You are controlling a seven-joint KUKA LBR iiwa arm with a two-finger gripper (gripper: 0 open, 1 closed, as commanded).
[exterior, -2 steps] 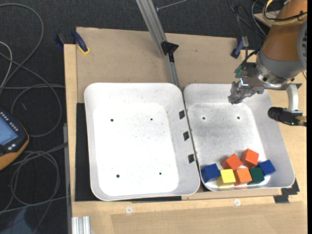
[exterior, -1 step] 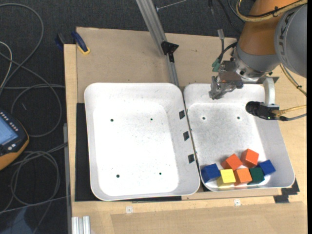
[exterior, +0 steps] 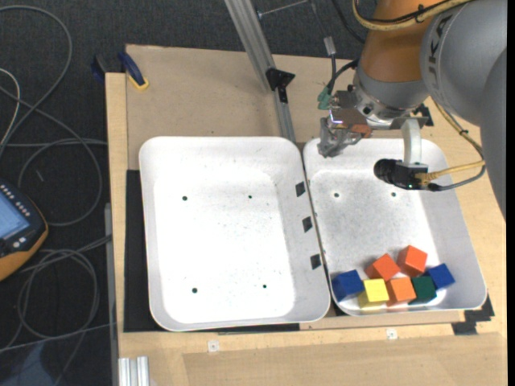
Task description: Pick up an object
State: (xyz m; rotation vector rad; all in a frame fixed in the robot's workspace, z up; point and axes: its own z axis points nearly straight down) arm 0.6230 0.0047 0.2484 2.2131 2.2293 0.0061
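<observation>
Nothing picked up yet, judging by the layout; all candidate pieces sitting loose in the near corner of the right bin (exterior: pixel 459 240): a blue cube (exterior: pixel 347 283) at the left end of the cluster, a yellow cube (exterior: pixel 375 290) just beside it, an orange block (exterior: pixel 384 265) behind that, another orange block (exterior: pixel 401 290) touching the yellow one, a red-orange cube (exterior: pixel 415 258) tilted toward the back, a green block (exterior: pixel 423 287) by the rim, and a second blue cube (exterior: pixel 440 276) at the right end; packed close, several touching, so likely awkward to single out. Gripper (exterior: pixel 331 145) poised at the far edge of the same bin, near the seam with the left bin (exterior: pixel 161 215), well apart from the cluster; impossible to tell from this angle whether open or closed, and nothing visible in it. Left bin bare apart from dark speckling. Remaining, as a judgement: travel toward the near corner, descent onto one piece, closure, lift; essentially the whole task ahead.
</observation>
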